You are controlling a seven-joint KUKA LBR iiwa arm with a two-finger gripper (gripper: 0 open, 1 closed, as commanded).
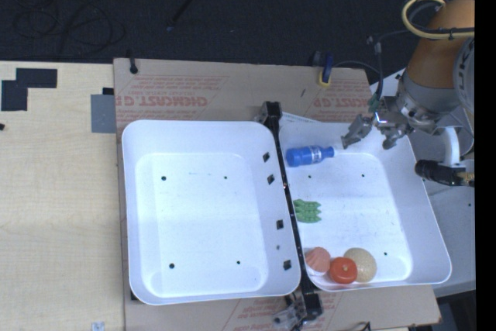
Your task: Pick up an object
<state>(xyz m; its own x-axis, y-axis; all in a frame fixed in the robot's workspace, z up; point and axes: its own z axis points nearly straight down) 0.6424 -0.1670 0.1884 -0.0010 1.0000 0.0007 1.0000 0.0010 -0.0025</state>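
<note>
From the one camera above the table, my jaws [375,131] hang at the upper right of the frame, over the far right corner of the right bin [418,221]; the two fingers stand spread apart with nothing between them; my grey arm with its orange band [446,27] rises behind them toward the right edge. Left of my jaws, near the bin's upper left corner, a blue bottle [308,156] lies on its side, its pale cap pointing right; it is near me but apart. Lower, by the bin's left wall, sits a small green toy [307,212]; at the bin's lower left, a pink piece [316,259], a red tomato-like ball [343,270] and a beige round thing [362,262] huddle touching one another. The left bin [201,213] fills the frame's middle; brown cardboard [232,89] lies under both bins.
</note>
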